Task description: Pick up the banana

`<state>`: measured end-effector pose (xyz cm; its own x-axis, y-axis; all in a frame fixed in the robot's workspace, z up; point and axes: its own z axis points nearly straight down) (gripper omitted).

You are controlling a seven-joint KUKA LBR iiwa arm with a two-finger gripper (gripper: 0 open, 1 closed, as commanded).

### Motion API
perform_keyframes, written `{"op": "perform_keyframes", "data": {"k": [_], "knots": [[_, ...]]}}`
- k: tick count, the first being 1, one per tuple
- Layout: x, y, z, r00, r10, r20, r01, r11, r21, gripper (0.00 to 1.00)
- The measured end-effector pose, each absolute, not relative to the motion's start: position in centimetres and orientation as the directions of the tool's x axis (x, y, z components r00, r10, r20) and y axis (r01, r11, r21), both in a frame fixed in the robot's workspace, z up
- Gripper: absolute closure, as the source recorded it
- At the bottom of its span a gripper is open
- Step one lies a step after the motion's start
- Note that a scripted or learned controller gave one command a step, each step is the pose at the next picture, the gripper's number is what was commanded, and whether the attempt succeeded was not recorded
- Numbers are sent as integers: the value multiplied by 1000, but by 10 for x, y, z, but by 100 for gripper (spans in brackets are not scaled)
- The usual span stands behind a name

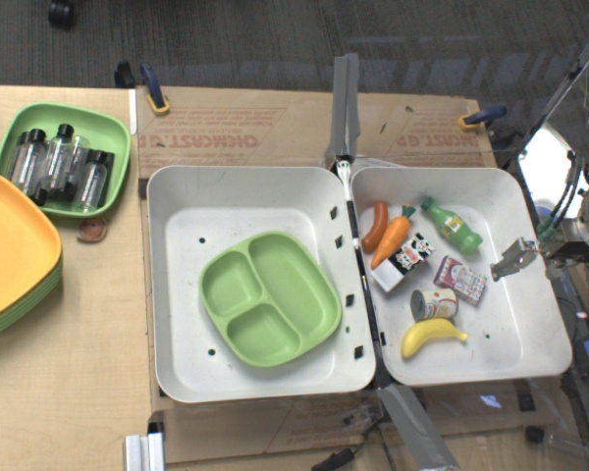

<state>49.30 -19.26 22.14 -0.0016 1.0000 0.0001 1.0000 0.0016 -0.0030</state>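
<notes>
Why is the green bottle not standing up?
It is tipped over. The green bottle lies flat on its side in the right bin, cap toward the back.

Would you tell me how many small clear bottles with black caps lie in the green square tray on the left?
4, side by side in the green square tray: at and. More may be hidden.

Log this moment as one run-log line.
task: pick up banana | banana: lying in right bin, near front, untouched | end effector: at bin's right side, apart from banana | status: not grasped
</notes>
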Motion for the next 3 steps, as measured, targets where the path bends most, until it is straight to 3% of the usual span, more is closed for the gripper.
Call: {"op": "perform_keyframes", "data": {"k": [1, 2, 3], "knots": [[493, -193, 230, -1, 1000, -1, 1000, 1, -4, 100], [478, -212, 277, -29, 1000, -1, 1000, 29, -1, 100], [478, -222, 316, -73, 997, -1, 997, 73, -1, 100]]}}
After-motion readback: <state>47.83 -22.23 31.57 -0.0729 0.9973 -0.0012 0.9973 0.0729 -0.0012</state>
